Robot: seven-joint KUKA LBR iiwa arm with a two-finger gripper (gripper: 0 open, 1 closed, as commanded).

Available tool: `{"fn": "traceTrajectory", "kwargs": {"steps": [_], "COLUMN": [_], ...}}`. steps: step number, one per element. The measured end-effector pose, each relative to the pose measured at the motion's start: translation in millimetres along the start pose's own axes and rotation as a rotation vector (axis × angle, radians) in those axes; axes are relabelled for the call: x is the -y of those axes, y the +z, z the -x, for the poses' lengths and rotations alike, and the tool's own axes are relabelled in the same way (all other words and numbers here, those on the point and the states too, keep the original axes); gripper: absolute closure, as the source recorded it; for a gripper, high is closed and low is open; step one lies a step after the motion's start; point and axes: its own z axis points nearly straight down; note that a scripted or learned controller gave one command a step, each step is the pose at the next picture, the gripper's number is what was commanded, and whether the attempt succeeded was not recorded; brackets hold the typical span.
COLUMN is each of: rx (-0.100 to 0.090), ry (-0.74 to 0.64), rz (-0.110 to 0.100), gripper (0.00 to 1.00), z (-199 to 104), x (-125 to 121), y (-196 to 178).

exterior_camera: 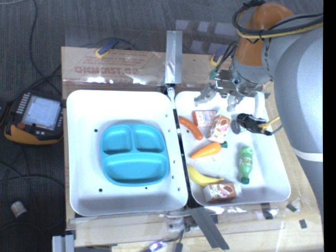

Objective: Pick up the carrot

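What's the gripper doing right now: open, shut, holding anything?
Gripper: open, fingers spread, holding nothing, above the far end of the right bin. The carrot lies in that bin, apart from it.

The carrot (206,150) is hemmed in: a carton (220,128) just above it, a sausage (190,127) up-left, a banana (203,177) below. White floor lies open to its right, before the green bottle (245,164).
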Motion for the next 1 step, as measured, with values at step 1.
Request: {"fn": "traceTrajectory", "kwargs": {"steps": [1], "rx": [-0.001], "ry": [0.352], "rz": [-0.003], "gripper": [0.00], "z": [-31.4], "x": [56.3], "y": [-23.6]}}
